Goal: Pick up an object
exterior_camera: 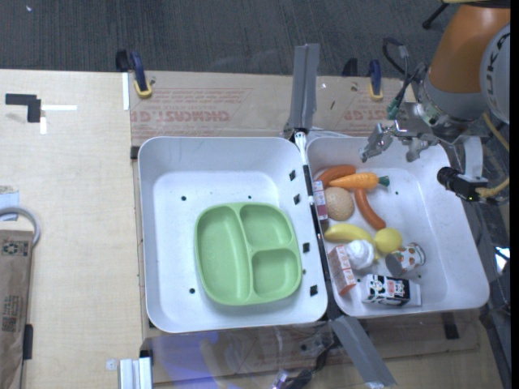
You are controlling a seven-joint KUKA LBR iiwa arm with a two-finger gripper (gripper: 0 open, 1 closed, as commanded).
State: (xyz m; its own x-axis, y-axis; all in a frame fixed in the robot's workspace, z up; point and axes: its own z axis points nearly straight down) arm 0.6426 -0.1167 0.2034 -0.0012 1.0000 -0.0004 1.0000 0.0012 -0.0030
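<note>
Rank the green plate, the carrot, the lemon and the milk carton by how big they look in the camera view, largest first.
1. Green plate, by far the largest.
2. Carrot and milk carton: the two look about alike, so I leave them unranked.
3. Lemon, the smallest.

Two white bins sit side by side: the left bin (pixel 154 241) and the right bin (pixel 454 250). The left one holds one green tray (pixel 247 254) with three compartments. The right one holds one carrot (pixel 363 181), two sausages (pixel 371 211), one potato (pixel 339 204), one banana (pixel 347 233), one lemon (pixel 388 241), one bottle (pixel 353 258), one small can (pixel 405 259) and one carton (pixel 390 290). Two clamps (pixel 139 79) grip the bench's far edge.
</note>
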